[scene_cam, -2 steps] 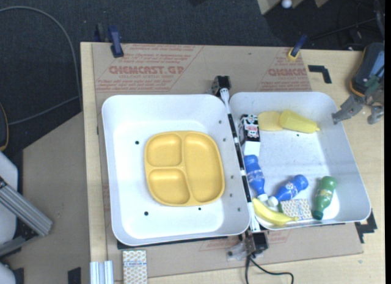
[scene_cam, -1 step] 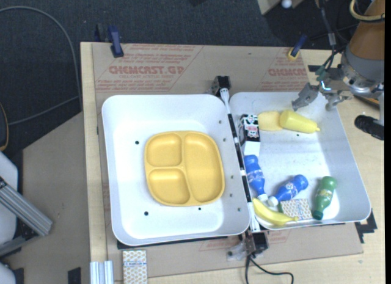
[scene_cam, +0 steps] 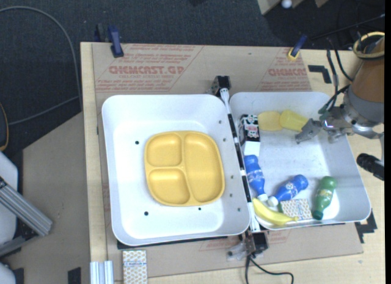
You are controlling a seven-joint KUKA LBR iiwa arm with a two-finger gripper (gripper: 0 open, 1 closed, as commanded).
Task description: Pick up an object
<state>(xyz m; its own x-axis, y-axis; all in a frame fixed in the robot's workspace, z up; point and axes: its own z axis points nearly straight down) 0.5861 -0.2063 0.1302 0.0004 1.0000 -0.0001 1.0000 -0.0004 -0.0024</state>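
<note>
We read red print on the brown board [scene_cam: 183, 63] beneath the bins: "CHEMCAST G.P." in large letters at upper left, with a line of smaller red print above it that we cannot make out. The same red mark recurs at upper right [scene_cam: 282, 75], slanted and partly cut off by the right bin [scene_cam: 360, 203], so that we cannot spell it out in full. A small dark carton [scene_cam: 250, 128] in the right bin bears a printed label, and a patterned packet [scene_cam: 297, 209] lies near the banana [scene_cam: 272, 214]; both are too small for us to read.
</note>
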